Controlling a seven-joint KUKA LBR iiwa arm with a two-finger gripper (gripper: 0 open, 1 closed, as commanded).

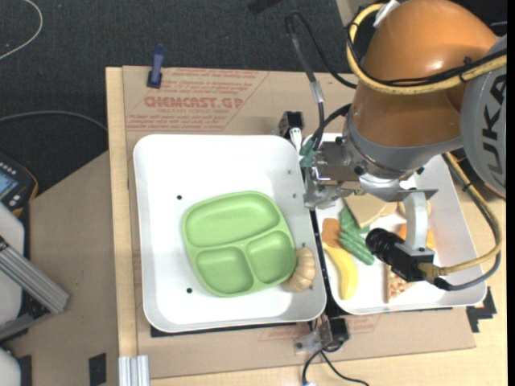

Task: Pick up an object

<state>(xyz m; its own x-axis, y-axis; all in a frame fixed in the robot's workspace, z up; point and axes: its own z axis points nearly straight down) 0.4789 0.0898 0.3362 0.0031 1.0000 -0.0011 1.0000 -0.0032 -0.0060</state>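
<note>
A grey robot arm with a broad orange band reaches in from the right and hangs over the right-hand white bin (463,215), hiding much of it. Its claw (378,195) sits low inside that bin, near the bin's left wall, but the wrist covers it, so whether it is apart or together cannot be told.

The likely targets lie in the right bin's near left corner: a yellow banana (344,269), a green toy vegetable (355,241) just beside it, and an orange piece (331,230) against the left wall. A pale wedge (368,209), possibly a toy sandwich, lies partly under the wrist.

The left bin (157,215) holds a green divided plate (239,241) in its middle, with a tan peanut-shaped toy (303,270) touching the plate's right edge.

The step looks like the reach or descent onto an object; nothing is visibly held. The next move calls for closing on one item and lifting straight up, clear of its neighbours.

Red print on the brown board (201,99) beneath the bins, at the bench's far edge, reads "CHEMCAST".
</note>
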